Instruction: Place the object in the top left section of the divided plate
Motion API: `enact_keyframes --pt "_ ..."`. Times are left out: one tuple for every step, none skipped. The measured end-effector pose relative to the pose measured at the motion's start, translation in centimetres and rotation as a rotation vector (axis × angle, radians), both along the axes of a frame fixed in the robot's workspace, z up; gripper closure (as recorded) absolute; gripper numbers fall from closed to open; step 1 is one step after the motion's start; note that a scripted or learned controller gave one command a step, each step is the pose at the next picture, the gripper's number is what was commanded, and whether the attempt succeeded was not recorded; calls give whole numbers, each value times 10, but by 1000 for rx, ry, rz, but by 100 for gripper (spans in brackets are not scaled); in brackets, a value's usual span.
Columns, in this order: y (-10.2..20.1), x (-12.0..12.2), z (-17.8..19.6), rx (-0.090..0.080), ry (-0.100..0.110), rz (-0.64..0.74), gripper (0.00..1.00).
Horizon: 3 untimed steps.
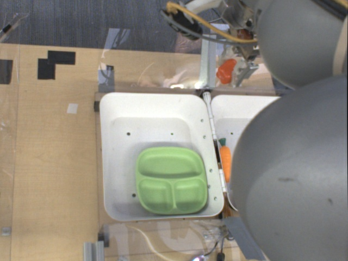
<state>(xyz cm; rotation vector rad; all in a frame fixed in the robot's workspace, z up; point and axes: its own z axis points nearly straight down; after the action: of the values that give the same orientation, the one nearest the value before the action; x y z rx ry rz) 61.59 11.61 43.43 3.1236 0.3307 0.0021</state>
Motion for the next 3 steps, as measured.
enact_keyframes --pt "0 0 12 2 -4 2 100" --pt "-52 -9 -1 -1 3 119 100" --pt "23 -40 -6 1 -1 -6 100"
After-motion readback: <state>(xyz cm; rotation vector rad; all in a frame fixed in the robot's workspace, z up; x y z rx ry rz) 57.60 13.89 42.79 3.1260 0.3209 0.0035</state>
